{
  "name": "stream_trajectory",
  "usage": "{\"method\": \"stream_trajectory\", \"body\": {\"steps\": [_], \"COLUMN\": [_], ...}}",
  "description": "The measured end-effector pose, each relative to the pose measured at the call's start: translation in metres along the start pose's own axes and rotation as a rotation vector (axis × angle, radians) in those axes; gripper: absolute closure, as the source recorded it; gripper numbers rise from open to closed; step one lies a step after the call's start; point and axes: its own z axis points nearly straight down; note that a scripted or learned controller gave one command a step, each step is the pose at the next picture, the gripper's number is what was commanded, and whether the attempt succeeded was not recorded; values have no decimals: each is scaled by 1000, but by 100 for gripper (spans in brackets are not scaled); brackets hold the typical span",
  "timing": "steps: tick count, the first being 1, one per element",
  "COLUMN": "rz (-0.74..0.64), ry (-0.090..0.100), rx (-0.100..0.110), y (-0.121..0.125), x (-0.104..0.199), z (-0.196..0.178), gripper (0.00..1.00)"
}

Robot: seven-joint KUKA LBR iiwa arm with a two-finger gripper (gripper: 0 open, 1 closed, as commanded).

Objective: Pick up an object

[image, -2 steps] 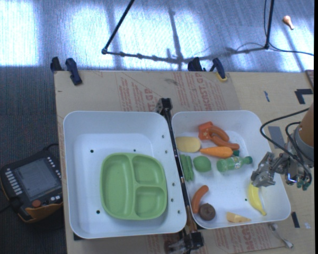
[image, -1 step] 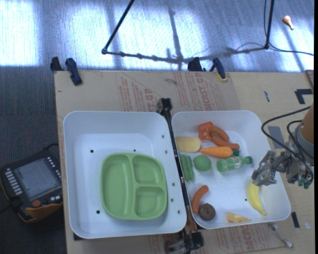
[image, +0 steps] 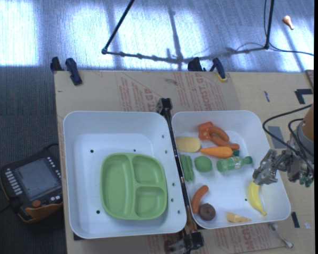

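Observation:
The right bin (image: 254, 121) holds several toy foods: a yellow banana (image: 255, 198), a green bottle (image: 233, 163), a carrot (image: 217, 152), a green lime (image: 203, 164), a yellow potato (image: 187, 144), orange sausages (image: 216, 135), a green pea pod (image: 187, 168), a red sausage (image: 199, 198), a brown round piece (image: 206, 211) and a cheese wedge (image: 237, 217). My gripper (image: 265, 174) hangs at the bin's right side, just above the banana's upper end. I see nothing held between its fingers.
The left bin (image: 85, 126) holds a green divided plate (image: 133, 186). A teach pendant (image: 32, 187) lies left of the bench. Clamps (image: 73, 70) grip the board's far edge. Cables (image: 278, 128) run near the arm at the right.

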Motion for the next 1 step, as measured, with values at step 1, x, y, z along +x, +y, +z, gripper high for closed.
{"method": "stream_trajectory", "body": {"steps": [1], "rz": [6], "ry": [5], "rx": [-2], "y": [1], "x": [-1], "z": [-7], "gripper": [100]}}
